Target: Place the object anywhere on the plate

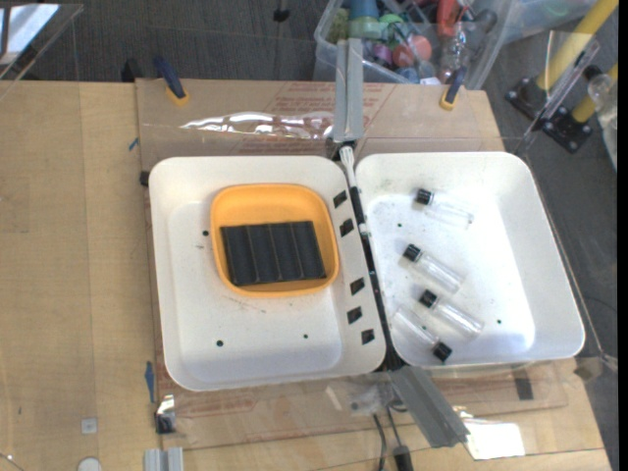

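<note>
1. Camera view, nearest: four clear vials with black caps lie in the right bin (pixel 549 263), the closest (pixel 424 337) by its near wall, long axis slanting.
2. Left of them, across the bins' shared wall, the orange plate (pixel 228 204) sits in the left bin (pixel 182 292), carrying a dark ribbed block (pixel 272 253).
3. Gripper: I cannot tell its state.
4. Farther back, the wooden worktop (pixel 69 214) and a tub of clutter (pixel 412 18).

The orange plate (pixel 275 204) is showing a black ribbed insert (pixel 272 253). Both bins (pixel 255 356) are looking white with small dark specks. Four clear vials (pixel 442 207) are wearing black caps. The surface (pixel 59 263) is showing pale wood grain.
</note>
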`<state>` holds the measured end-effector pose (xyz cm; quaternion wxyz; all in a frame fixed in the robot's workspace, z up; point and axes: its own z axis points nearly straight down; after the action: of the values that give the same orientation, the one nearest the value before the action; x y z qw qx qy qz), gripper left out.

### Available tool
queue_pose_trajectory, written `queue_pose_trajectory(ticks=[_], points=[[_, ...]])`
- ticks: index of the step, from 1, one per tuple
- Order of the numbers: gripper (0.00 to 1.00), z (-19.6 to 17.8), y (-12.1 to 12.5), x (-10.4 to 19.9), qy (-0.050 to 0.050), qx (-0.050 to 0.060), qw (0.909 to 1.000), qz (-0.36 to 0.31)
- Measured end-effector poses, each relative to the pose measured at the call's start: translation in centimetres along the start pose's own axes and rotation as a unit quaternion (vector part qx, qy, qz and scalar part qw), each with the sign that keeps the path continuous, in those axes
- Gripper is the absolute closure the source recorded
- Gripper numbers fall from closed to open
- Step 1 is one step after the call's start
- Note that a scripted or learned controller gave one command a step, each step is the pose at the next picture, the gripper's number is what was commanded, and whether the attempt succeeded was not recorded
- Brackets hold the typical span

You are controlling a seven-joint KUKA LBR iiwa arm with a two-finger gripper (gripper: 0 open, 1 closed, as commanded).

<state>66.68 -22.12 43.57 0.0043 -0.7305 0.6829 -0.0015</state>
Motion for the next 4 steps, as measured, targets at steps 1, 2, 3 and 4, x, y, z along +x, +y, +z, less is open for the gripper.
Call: queue_pose_trajectory(ticks=[1,2,3,4], points=[[1.0,0.06,-0.15,-0.36,0.0,-0.001,0.9888,-0.149],[1.0,0.07,-0.18,-0.87,-0.001,-0.001,0.9623,-0.272],[1.0,0.07,-0.23,-0.98,0.0,-0.001,0.9317,-0.363],[1.0,0.16,-0.17,-0.65,-0.002,-0.002,0.8682,-0.496]])
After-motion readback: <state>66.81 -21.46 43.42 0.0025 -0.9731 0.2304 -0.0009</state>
